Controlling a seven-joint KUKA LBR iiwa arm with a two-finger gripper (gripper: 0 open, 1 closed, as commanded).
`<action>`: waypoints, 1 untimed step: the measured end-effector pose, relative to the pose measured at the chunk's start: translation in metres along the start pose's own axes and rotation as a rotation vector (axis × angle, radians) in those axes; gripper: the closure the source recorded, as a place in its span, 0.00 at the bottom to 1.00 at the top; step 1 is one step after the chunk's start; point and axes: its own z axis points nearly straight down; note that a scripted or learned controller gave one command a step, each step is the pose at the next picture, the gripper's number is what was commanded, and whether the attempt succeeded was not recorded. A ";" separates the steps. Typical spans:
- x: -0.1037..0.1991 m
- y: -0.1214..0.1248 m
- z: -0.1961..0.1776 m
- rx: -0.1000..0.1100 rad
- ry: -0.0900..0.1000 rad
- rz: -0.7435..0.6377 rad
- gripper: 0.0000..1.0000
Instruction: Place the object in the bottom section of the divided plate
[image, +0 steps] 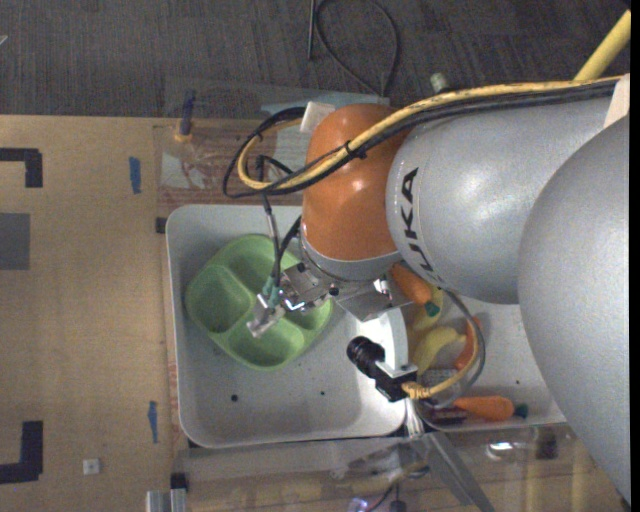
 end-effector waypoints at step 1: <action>0.027 -0.011 0.128 -0.021 0.002 -0.058 0.00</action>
